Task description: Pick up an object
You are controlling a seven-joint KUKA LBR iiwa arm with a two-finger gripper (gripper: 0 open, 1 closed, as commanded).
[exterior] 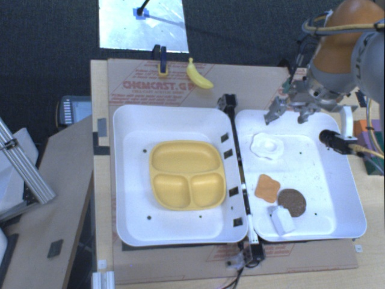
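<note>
Objects: four small bits in right bin [346,179]. White fried-egg toy [266,145] near back, orange cracker-like piece [267,188], brown round cookie [292,201] touching it, white block [282,220] at front edge.
Tool: [287,111] over back rim of right bin, fingers spread apart, nothing btwn them, so released. Above bin level by my read, not down among items.
Nearest target: egg toy, just below-left of tool in camera view; likely first pick since it's closest to fingers.
Arm: grey w/ orange band, coming in from right, wrist bent down toward bin.
Left bin: [129,161] holds yellow divided plate [185,174], flat, centred; probably too wide for a pinch.
Banana: [198,76] on cardboard behind bins, outside both, out of play for now.
Tabletop: [60,173] carries both bins side by side, black clips along shared seam.
Progress: early, no grasp yet.
Risk: flat pieces hug bin floor, fingers could slide over them.
</note>
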